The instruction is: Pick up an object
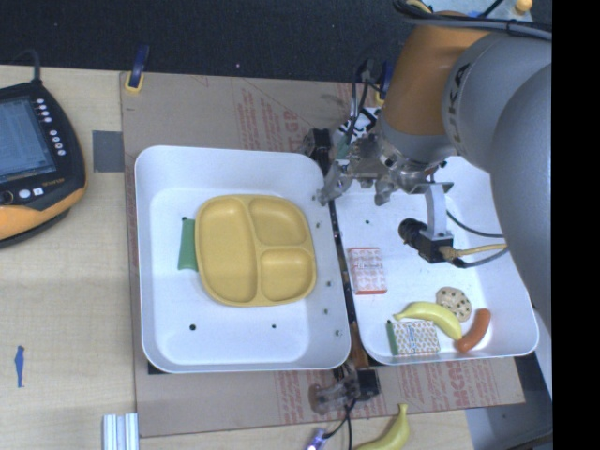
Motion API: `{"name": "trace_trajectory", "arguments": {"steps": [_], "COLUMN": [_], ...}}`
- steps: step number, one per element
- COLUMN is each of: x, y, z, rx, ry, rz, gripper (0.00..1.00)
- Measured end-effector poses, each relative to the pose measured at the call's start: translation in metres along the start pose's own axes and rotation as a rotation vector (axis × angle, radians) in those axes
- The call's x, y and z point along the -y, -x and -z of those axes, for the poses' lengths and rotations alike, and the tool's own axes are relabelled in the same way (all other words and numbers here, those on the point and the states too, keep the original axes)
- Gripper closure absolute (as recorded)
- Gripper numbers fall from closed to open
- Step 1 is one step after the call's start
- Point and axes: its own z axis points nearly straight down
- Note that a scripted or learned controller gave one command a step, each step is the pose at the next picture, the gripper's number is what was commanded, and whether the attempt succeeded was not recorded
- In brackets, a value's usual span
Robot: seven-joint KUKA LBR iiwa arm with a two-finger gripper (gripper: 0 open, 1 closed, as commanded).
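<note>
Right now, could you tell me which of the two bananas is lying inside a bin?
The banana in the right bin, beside the cookie and sausage. The other banana lies outside on the cardboard, below both bins.

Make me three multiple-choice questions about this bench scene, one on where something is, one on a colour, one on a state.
1. Where does the yellow divided tray lie?
A. left bin
B. right bin
C. on the cardboard

2. What colour is the flat thing sticking out from under the tray's left edge?
A. red
B. green
C. blue

3. How does the tray sit?
A. flipped over
B. open side up
C. on edge

Answers: 1 A, it sits inside the left bin. 2 B, the green piece shows. 3 B, its three compartments face up.
</note>
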Motion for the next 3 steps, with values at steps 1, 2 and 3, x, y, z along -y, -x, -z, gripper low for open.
{"name": "trace_trajectory", "arguments": {"steps": [1, 2, 3], "x": [0.007, -0.042, 0.043], "y": [0.059, 0.127, 0.154], "z": [0.0, -0.089, -0.1], "rx": [-0.001, 0.001, 0.001], "ry": [-0.001, 0.002, 0.002], "rz": [-0.004, -0.004, -0.001], "gripper": [0.0, 0.0, 0.0]}}
